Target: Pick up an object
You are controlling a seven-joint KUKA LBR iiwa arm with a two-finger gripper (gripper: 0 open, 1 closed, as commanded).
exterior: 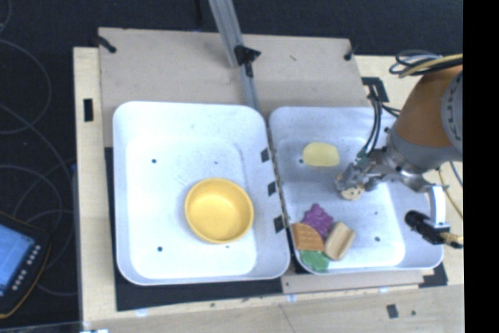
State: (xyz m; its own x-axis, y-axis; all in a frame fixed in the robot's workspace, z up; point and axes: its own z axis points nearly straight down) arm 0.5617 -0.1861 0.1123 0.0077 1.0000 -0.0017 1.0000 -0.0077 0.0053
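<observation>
Nearest the camera, at the front edge of the right bin (390, 257), sits a tight cluster: a green piece (315, 261) at the rim, an orange-brown block (307, 237) on top of it, a tan bread-like piece (339, 240) leaning against that, and a purple grape-like toy (316, 216) just behind. These touch one another, so a grab there would likely catch an edge or push the pile around.

In the left bin (148, 168) a yellow bowl (219, 210) rests alone, upright, well apart from the walls.

Farther back, the gripper (352, 185) hangs low over the middle of the right bin, with a small pale object (353, 192) right at its tip. Whether that object sits between the jaws or merely beneath them I cannot tell, and the state of the jaws is not readable at this size.

Beyond it lies a pale yellow lemon-like piece (320, 154), alone near the back wall. If the small object is not secured, this one looks the cleaner target: approach straight down, centred over it, and close across its narrow side before lifting slowly.
</observation>
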